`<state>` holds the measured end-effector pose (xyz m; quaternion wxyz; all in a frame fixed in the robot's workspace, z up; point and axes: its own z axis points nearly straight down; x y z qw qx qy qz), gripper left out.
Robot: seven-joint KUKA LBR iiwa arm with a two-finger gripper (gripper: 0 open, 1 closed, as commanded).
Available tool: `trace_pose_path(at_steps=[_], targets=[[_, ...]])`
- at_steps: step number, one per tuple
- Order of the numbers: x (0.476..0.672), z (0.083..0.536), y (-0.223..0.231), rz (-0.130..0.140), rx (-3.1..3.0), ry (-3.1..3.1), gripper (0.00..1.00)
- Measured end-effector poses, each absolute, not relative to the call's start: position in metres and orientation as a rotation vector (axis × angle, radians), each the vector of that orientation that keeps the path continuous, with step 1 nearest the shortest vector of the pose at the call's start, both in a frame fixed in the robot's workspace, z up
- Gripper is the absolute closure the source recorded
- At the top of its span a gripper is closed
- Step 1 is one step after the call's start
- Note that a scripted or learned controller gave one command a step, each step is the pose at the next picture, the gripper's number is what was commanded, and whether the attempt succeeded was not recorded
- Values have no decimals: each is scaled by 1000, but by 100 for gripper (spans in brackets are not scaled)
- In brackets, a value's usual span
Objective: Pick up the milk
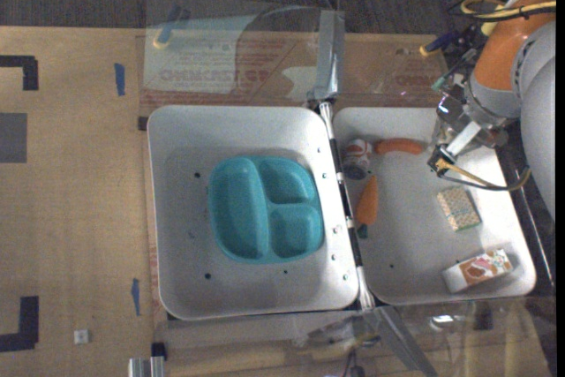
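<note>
The arm [516,71] is reaching in over the right bin [402,269], gripper [439,162] hanging well above the milk [478,270], its opening too blurred to judge.

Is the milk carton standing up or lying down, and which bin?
Lying down. The milk carton rests on its side, long face up, in the near corner of the right bin, apart from the claw.

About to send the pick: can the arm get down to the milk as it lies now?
Probably yes. The milk lies on its side at the right bin's near corner, nothing on it. The tool hovers up-bin; only the patterned pad sits between, off the carton.
</note>
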<state>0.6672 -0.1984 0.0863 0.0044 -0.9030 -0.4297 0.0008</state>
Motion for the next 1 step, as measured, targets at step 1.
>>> trace_pose_path(at_steps=[1], targets=[[602,162,-108,1,-2886,-1236,0]])
